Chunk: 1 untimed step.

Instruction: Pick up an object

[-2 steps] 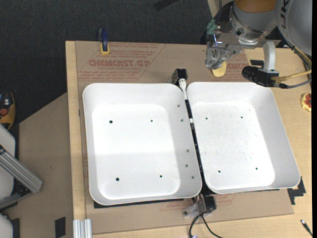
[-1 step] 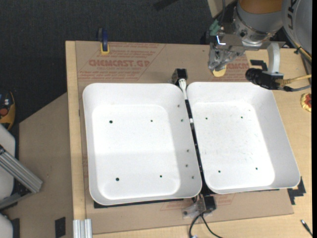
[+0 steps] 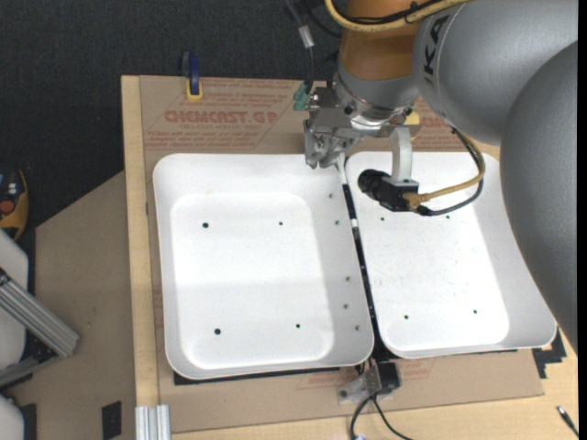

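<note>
Metal grey, my gripper (image 3: 323, 154) hangs over the far rim where the two bins meet, just above the black seam (image 3: 356, 236) between them. From this slant I cannot tell how it is set, and I see nothing clamped in it. No loose object to pick shows in either tray. Left bin (image 3: 183, 246) and right bin (image 3: 440, 328) lie side by side, touching, on a brown board (image 3: 229, 113). A blue clamp (image 3: 192, 73) grips that board's far edge.
</note>
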### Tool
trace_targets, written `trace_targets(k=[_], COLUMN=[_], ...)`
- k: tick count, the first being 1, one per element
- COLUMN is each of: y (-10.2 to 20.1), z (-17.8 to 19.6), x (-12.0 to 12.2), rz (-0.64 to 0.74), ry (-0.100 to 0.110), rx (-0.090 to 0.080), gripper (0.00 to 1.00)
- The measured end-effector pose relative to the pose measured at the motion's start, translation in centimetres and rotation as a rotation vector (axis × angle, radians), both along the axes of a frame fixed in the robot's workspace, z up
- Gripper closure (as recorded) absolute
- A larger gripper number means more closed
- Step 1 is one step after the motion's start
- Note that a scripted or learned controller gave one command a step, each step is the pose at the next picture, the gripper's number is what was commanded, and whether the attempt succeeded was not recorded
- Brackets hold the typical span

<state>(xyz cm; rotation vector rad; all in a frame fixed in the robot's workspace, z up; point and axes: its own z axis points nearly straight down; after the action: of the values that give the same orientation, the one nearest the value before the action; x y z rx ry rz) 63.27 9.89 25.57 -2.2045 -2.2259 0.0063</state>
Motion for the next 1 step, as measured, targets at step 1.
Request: trace_targets(k=[1], y=[-2.06], z=[4.16], x=[-1.18], rz=[-0.010], ry=[-0.013], rx=[-0.003], gripper=[1.00])
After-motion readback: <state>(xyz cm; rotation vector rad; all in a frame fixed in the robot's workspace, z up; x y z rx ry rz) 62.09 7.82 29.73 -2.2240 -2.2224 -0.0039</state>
